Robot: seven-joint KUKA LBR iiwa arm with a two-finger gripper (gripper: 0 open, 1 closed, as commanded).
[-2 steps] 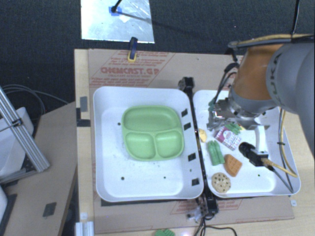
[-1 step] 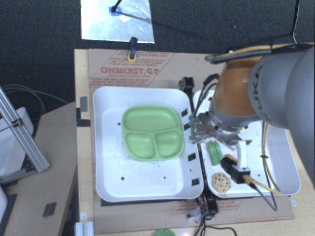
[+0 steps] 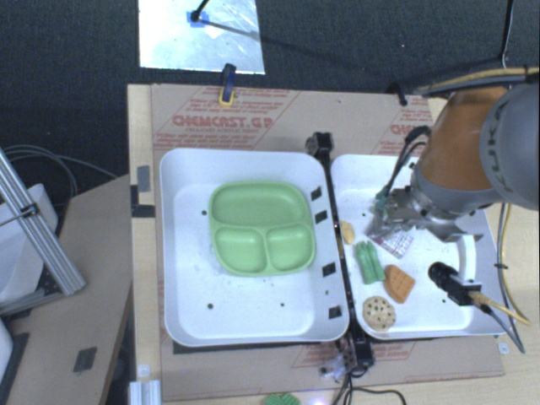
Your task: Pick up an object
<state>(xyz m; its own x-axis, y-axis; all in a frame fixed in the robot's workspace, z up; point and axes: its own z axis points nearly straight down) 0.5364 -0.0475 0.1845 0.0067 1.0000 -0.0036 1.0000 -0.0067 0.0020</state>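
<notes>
Packet (image 3: 393,242) — patterned, flat — lies just under claw (image 3: 386,218).

white bins (image 3: 181,310), pale green divided plate (image 3: 260,228) in left one; right one has green pod-shaped toy (image 3: 369,261), orange wedge (image 3: 398,283), tan cookie with dark dots (image 3: 379,312), pink-white patterned packet (image 3: 393,242); grey arm with orange band (image 3: 456,146); beige counter with red lettering (image 3: 221,116).

A robotics lab is being shown: 2 white bins (image 3: 181,310) are being held on a cardboard-covered bench (image 3: 253,112), with cables (image 3: 51,154) trailing over dark carpet (image 3: 67,49).
</notes>
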